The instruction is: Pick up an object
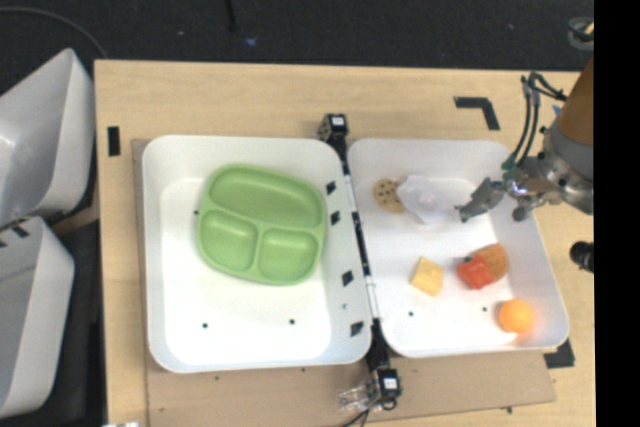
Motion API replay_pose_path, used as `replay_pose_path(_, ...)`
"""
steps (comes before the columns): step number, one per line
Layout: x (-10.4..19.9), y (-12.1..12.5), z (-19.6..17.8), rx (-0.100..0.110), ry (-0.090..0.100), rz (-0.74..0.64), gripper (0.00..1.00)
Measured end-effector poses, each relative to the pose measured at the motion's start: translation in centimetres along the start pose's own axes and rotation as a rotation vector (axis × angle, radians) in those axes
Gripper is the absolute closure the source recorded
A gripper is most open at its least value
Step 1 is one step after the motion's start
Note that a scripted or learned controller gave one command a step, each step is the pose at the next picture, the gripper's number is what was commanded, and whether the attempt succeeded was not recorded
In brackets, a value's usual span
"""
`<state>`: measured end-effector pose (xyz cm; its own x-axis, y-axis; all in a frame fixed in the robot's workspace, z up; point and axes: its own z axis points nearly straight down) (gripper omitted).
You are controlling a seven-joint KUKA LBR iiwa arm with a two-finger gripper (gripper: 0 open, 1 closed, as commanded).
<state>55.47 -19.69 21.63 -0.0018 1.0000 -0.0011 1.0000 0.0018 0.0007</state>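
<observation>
- On the desk [250, 95]: 2 shallow white bins side by side, left bin [170, 315] and right bin [440, 340], touching along a shared middle edge.
- In the left bin: 1 green plate [262, 223] with 3 compartments, lying flat toward the bin's far right part, near the middle edge.
- In the right bin, far left corner: a round brown cookie [388, 194], just beside a crumpled clear plastic bag [430, 198] to its right.
- Near the middle of the right bin: a yellow cheese-like block [427, 276].
- To the right of that block, apart from it: a red and orange strawberry-like toy [483, 267].
- Toward the near right corner of the right bin: a small orange ball [516, 316], well apart from the cookie.
- Reaching in over the right bin's right edge: a grey arm [565, 150] with cables along it.
- Above the far right part of the right bin: the claw [478, 203], its dark tip just beside the right side of the plastic bag.
- Nothing seen between the claw's tips; whether apart or together, cannot tell from this angle.
- None of the bin's things lifted; all resting on the bin floor.
</observation>
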Motion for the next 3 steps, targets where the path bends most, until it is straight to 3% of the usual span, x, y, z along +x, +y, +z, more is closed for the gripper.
replay_pose_path(2, -0.3, -0.6, 10.9, -0.005, -0.004, 0.004, 0.00)
replay_pose_path(3, -0.4, -0.4, 9.4, -0.011, -0.005, 0.007, 1.00)
